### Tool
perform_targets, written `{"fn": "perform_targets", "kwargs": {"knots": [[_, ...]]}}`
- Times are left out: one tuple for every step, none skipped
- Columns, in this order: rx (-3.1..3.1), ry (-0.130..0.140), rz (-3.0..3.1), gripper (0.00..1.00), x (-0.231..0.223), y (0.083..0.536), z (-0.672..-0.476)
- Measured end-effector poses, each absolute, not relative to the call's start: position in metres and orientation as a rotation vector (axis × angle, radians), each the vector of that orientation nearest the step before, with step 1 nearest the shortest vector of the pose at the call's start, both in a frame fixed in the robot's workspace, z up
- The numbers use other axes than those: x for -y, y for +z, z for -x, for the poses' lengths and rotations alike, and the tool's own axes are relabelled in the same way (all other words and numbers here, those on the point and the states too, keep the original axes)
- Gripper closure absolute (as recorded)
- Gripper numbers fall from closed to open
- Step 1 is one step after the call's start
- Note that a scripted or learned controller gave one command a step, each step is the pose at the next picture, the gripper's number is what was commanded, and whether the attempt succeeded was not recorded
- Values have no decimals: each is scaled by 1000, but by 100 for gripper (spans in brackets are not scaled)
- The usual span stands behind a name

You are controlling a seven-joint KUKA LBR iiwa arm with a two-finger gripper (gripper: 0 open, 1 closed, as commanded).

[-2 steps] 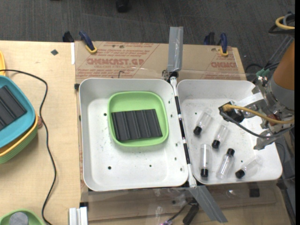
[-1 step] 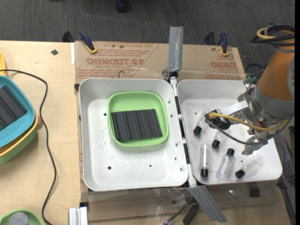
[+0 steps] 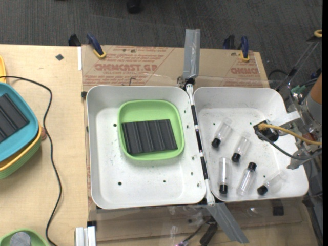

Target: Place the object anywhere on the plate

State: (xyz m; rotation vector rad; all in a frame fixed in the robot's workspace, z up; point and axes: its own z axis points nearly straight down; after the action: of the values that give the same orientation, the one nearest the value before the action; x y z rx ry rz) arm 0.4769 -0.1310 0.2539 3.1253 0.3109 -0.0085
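Beyond the bench [image 3: 31, 199] bearing the plate [image 3: 148, 109] lies seemingly carpeted floor [image 3: 215, 9].

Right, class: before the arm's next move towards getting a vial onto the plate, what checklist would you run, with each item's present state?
1. Green plate sits flat in the left bin: ok.
2. Plate has landing room; a black ridged mat alone lies on it: ok.
3. Five black-capped vials lie in the right bin: ok.
4. Vials lie apart, none stacked: ok.
5. Gripper lined up over one vial: cannot tell.
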Motion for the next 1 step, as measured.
{"fn": "perform_targets", "kwargs": {"knots": [[-310,-11,-3127,0,159,242,-477]]}}
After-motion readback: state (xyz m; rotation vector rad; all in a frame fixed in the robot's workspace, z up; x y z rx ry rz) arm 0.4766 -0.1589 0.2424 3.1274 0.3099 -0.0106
